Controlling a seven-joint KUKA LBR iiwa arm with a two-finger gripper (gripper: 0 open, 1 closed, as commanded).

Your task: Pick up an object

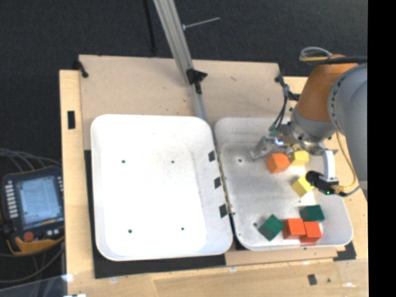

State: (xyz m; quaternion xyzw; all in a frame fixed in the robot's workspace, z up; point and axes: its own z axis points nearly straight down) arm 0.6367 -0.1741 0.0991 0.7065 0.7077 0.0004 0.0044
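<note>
The gripper (272,146) was lowered into the right bin (247,228), just beside an orange block (278,162); finger state could not be told. No block was seen held, so the pick was judged incomplete, lifting remaining.

2 white bins (154,240), orange (278,162), yellow (301,186), green blocks (270,227)

We see an orange block (278,162) lying in the right bin (247,184), toward its far side, a yellow block (301,157) just right of it.
</note>
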